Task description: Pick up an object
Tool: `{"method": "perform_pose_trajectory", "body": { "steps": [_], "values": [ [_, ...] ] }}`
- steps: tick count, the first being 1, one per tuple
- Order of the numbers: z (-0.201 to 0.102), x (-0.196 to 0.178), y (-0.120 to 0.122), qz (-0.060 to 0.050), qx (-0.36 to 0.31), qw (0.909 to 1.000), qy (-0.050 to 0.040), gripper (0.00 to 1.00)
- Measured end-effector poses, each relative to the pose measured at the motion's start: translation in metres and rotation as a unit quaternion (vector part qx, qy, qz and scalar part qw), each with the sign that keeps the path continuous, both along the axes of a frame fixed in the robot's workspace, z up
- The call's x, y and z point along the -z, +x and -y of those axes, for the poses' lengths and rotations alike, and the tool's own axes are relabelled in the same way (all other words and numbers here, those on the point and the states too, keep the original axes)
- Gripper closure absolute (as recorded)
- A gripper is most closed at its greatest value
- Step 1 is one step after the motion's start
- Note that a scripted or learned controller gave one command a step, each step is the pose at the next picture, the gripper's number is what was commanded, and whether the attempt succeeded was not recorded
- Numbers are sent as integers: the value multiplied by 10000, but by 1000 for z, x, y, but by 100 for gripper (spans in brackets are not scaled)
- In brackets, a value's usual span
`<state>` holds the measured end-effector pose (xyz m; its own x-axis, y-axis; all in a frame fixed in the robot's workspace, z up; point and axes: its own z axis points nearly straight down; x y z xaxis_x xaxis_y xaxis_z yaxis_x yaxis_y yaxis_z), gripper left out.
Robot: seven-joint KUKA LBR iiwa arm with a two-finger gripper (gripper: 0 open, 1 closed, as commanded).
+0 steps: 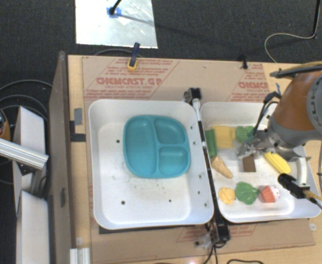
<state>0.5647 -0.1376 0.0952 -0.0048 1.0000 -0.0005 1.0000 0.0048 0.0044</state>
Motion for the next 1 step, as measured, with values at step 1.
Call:
{"method": "perform_pose_trajectory", "body": {
  "steps": [1],
  "values": [
    [-87,-95,-16,17,-40,10000,16,100]
  ]
}}
